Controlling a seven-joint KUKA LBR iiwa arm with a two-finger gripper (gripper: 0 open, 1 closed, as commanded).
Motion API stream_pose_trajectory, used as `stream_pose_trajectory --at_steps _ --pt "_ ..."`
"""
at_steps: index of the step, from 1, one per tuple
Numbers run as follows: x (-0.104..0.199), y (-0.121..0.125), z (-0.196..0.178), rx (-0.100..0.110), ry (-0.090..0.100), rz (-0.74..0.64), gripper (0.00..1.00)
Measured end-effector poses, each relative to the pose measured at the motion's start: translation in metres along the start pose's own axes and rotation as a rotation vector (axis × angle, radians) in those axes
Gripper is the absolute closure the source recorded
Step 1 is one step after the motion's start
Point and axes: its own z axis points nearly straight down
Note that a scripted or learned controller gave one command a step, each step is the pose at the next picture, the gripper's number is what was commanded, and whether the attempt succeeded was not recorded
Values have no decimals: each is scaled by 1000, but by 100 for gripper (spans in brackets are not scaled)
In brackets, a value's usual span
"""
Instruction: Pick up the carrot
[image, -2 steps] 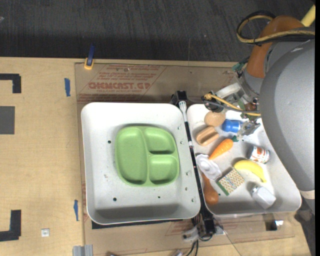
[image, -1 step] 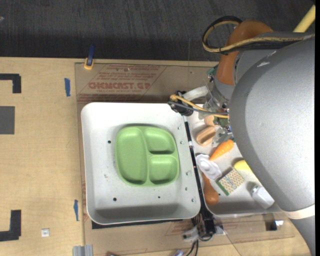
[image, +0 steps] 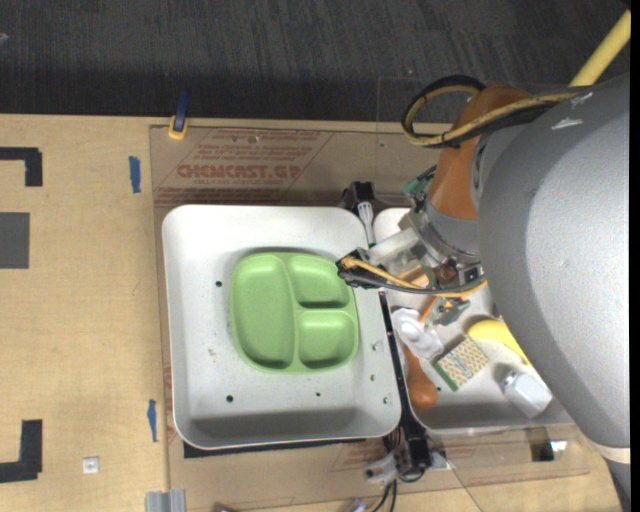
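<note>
A pale green divided plate (image: 293, 311) is seen in the white left bin (image: 200, 260); an orange carrot (image: 421, 386), a yellow item (image: 497, 338) and a checked packet (image: 461, 362) are shown in the right bin (image: 480, 412).

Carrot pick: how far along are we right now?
Done: nothing yet. What looks like the carrot, an orange-brown piece, lies in the right bin against its left wall, beside a checked packet.
In hand: the arm hangs over that bin's far end, up-frame from the carrot.
Left: reach it, grip it, lift it.
</note>
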Motion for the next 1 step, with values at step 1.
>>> stream_pose_trajectory --at_steps 1 --pt "-8 45 0 -1 0 -126 0"
